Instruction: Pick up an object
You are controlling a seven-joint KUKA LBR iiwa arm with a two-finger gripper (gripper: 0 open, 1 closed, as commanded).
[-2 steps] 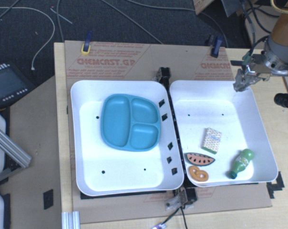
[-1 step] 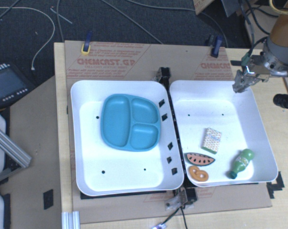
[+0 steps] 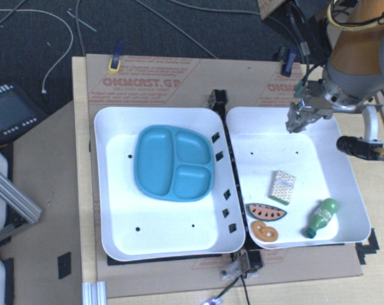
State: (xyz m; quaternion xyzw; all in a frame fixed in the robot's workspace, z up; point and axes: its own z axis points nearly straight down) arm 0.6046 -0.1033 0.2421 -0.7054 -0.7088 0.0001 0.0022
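The green bottle (image 3: 322, 217) lies tilted in the right bin (image 3: 351, 170), cap toward the lower left; the gripper (image 3: 298, 122) hangs well apart.

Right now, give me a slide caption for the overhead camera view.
Gripper hovers over the right bin; blue plate sits in the left bin.

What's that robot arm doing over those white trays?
The arm's pincer hangs over the far end of the right bin with nothing between its fingers. Near the front of that bin lie a small patterned packet, a watermelon slice toy, a pretzel toy and a green bottle. The left bin holds a blue divided plate.
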